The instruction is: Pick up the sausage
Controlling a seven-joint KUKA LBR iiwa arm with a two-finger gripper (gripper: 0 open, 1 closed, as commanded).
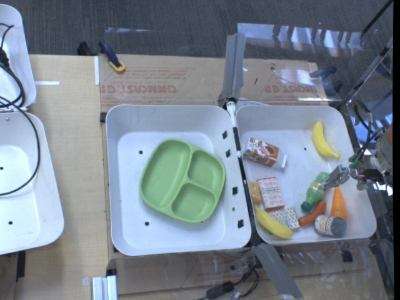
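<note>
The sausage [311,213], a short reddish-orange piece, lies near the front right of the right bin [294,120]. It rests between a green bottle [315,192] and a small can [329,225]. My gripper [339,176] reaches in over the bin's right rim, just above an orange carrot [337,202] and to the right of the green bottle. It is up and to the right of the sausage, apart from it, and nothing is seen in its grasp.
The right bin also holds a banana [324,140] at the back right, a small carton [264,152], a red-and-white box [270,193] and a second banana [273,222] at the front. A green divided plate [182,180] lies in the left bin [125,130].
</note>
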